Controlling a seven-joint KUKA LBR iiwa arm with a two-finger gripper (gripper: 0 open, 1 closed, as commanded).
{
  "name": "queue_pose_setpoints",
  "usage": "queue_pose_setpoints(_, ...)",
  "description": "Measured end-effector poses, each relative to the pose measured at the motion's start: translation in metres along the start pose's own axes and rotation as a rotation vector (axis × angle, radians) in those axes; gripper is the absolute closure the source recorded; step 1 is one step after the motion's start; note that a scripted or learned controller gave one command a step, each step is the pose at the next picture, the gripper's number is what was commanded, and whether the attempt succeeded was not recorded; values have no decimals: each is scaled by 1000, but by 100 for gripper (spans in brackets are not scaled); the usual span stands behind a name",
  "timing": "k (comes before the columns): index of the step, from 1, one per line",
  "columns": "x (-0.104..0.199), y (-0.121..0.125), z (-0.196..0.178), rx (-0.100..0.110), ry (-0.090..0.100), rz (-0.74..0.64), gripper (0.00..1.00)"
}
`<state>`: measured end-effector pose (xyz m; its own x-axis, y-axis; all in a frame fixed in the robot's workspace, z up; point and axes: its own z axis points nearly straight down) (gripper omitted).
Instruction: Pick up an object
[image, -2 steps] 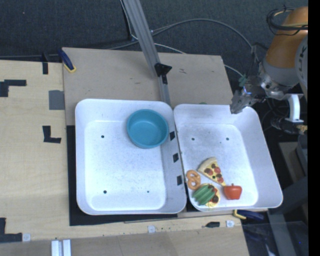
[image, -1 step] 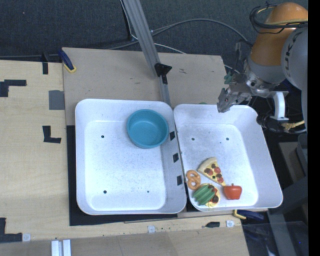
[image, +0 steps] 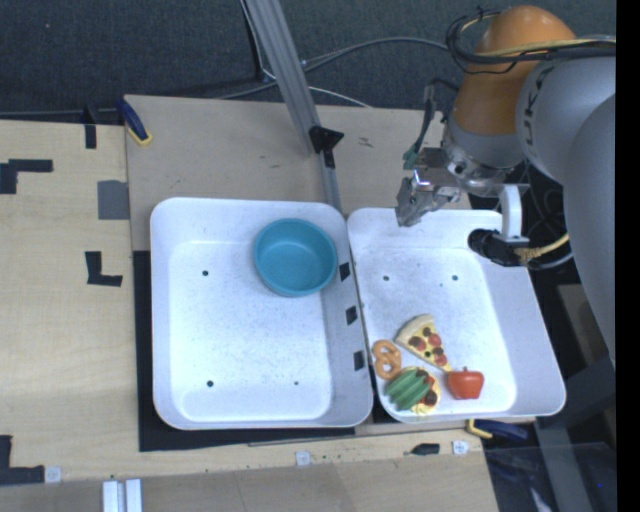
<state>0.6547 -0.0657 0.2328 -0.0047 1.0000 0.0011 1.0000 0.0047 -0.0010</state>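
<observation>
My gripper (image: 411, 213) hangs over the far edge of the right bin (image: 500, 300), near its back left corner, with nothing seen between its fingers. At the bin's near side lie a pizza slice (image: 424, 339), a pretzel (image: 386, 355), a green vegetable piece (image: 408, 386) and a red tomato-like piece (image: 465, 382), all well below the gripper in the view. A blue bowl (image: 294, 256) sits upright in the left bin (image: 200, 340), at its far right part.
A grey metal pole (image: 297, 95) slants from the top down to the gap between the bins. The two bins touch along their inner rims. The wooden bench (image: 60, 300) spreads out to the left with dark tape marks.
</observation>
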Motion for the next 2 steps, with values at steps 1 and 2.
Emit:
queue_pose_setpoints(1,51,-5,10,0,0,1,100)
queue_pose_setpoints(2,94,-2,10,0,0,1,100)
